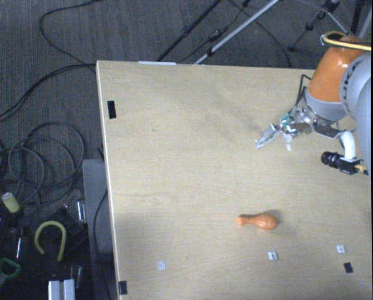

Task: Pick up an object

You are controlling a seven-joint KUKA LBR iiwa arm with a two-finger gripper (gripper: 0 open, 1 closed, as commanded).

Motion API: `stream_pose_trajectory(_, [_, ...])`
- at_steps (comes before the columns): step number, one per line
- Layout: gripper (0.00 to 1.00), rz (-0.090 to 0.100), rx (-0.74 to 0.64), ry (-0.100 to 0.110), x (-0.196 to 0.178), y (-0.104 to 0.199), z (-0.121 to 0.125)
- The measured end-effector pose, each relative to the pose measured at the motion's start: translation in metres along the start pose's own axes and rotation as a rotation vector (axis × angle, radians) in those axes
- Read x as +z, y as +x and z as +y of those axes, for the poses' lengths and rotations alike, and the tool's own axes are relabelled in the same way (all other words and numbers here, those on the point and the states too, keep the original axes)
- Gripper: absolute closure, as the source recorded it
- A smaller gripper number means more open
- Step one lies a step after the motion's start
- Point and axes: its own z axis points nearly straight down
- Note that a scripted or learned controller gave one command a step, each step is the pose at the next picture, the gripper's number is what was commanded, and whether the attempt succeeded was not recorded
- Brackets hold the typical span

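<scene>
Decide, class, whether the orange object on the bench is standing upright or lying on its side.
Lying on its side. The orange object rests flat on the bench, its narrow end pointing left and its bulbous end right, apart from the gripper.

no readable text, labels, brands or numbers anywhere, small markers illegible

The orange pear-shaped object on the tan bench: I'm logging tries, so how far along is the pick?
Done: nothing; the orange pear-shaped object lies alone on the tan wooden bench top. In hand: the metal two-finger gripper sits apart from it, further back, carrying nothing. Left: reaching it, gripping and lifting.
</scene>
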Motion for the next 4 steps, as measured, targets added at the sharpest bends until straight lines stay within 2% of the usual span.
stream_pose_trajectory(1, [0.0, 0.001, -0.3, -0.004, 0.024, 0.015, 0.024])
stream_pose_trajectory(2, [0.0, 0.001, -0.3, -0.004, 0.024, 0.015, 0.024])
stream_pose_trajectory(3, [1.0, -0.001, -0.3, -0.006, 0.014, 0.015, 0.025])
stream_pose_trajectory(4, [1.0, 0.003, -0.231, -0.005, -0.06, 0.05, 0.032])
